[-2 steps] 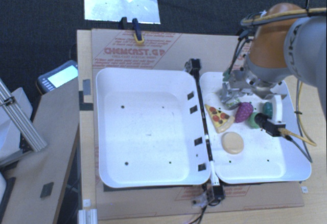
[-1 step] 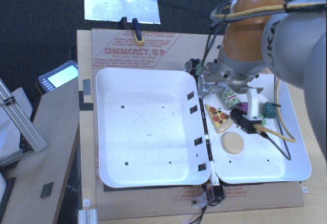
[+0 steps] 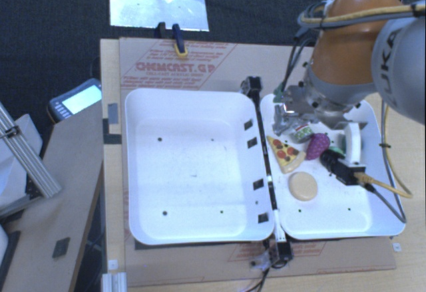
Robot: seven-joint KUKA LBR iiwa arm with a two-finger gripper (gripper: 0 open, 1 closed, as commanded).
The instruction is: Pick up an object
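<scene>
My gripper [image 3: 287, 119] sits low in the right bin [image 3: 333, 217], pizza slice [image 3: 285, 153] at its six o'clock; grip state unreadable.

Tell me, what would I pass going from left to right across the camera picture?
small screen gadget → left white bin → pizza slice → purple toy

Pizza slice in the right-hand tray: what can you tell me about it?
The pizza slice looks like a plastic toy: a yellow wedge with red spots and a tan crust. It lies flat in the right bin, close to its left wall, tip pointing up-left, with a tan disc just below it.
</scene>
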